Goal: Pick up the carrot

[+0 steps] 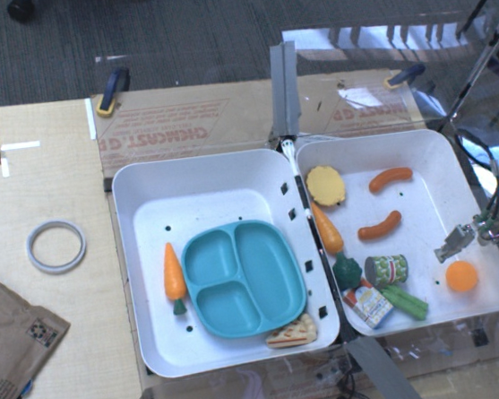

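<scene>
One carrot (172,270) lies in the left bin (139,253), upright in the view beside the left side of the teal divided plate (244,277), with its green top toward the near edge. A second carrot (327,227) lies in the right bin (423,144) along its left wall, and its green top (347,271) points to the front. My gripper (467,237) sits low at the right bin's right wall, just above an orange ball (462,275) and far from both carrots.
The right bin also holds a yellow round piece (326,185), two sausages (390,178) (380,225), a green can (386,269), a small carton (368,305) and a cucumber (406,301). A waffle piece (291,332) lies at the plate's front edge. A tape ring (57,246) rests on the bench.
</scene>
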`<state>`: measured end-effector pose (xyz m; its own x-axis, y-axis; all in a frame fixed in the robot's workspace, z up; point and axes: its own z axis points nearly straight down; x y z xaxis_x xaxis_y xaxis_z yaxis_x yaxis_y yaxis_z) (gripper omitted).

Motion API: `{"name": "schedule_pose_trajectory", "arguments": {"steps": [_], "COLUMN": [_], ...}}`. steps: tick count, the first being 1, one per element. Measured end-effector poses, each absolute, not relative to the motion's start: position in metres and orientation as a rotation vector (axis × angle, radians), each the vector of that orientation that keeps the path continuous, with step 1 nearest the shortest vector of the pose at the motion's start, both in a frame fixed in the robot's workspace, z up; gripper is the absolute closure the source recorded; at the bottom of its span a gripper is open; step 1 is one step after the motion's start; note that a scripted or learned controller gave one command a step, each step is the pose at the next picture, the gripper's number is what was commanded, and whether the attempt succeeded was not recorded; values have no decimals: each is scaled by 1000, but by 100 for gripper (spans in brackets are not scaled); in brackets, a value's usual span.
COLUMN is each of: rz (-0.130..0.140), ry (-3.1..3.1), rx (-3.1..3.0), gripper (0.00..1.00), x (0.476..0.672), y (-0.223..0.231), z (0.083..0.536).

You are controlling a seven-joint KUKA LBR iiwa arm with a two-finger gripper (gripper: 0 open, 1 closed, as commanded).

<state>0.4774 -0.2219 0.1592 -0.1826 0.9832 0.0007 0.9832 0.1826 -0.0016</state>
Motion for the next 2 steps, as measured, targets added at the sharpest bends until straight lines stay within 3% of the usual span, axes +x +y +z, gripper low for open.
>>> {"name": "schedule_pose_trajectory", "arguments": {"steps": [1, 2], "rz": [0, -1], "ry": [-2678, -2676], "rx": [-1641, -1646], "gripper": [0, 100], "x": [478, 478], "y": [-222, -222], "z": [91, 100]}}
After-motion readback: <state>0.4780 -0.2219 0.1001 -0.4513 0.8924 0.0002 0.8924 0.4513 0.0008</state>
